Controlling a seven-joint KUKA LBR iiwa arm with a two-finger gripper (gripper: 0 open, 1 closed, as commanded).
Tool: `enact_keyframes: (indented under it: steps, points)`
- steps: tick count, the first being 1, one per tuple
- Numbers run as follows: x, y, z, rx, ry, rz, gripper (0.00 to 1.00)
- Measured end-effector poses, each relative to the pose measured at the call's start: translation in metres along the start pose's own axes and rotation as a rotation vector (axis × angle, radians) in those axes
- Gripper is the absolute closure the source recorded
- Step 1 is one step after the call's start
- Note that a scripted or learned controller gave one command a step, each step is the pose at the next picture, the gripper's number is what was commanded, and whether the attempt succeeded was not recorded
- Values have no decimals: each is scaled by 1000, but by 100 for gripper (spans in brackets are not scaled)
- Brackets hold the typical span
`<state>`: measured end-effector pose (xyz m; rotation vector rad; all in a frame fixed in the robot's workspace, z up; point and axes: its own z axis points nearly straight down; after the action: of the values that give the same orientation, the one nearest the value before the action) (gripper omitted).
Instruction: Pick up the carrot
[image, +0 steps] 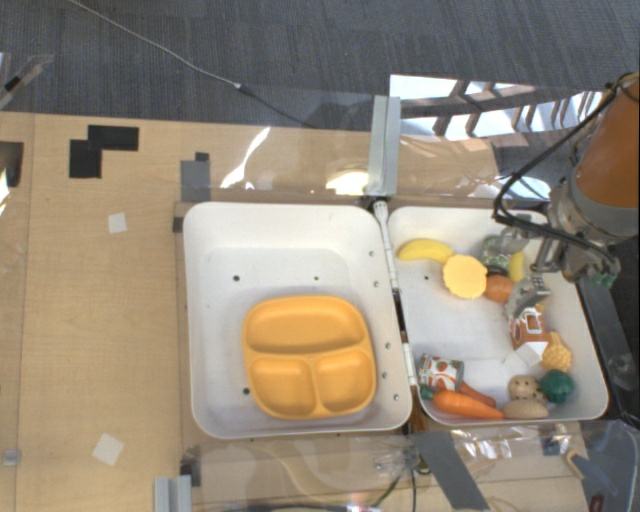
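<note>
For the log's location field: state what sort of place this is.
Probably a robotics lab's test bench: two white bins side by side on a wooden bench, toy food such as a carrot, and a robot arm reaching in.

A pale wooden worktop fills the nine o'clock side, marked with black squares toward eleven. Dark grey carpet spans twelve, with glare at one o'clock.

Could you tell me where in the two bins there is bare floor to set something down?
The left bin is bare all around the yellow tray, widest along its far edge. In the right bin, one open patch sits mid-floor between the yellow disc and the carrot. Its right side and near edge are crowded with toys, with the hand above them.
</note>
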<state>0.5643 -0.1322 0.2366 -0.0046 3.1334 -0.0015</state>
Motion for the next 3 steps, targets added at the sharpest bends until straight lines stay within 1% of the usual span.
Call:
enact_keyframes:
  steps: [1, 2, 3]
  points:
    - [-20, 16, -11, 0, -3, 312, 0]
    - [-29, 32, 24, -1, 2, 546, 0]
    - [-66, 11, 147, -1, -8, 676, 0]
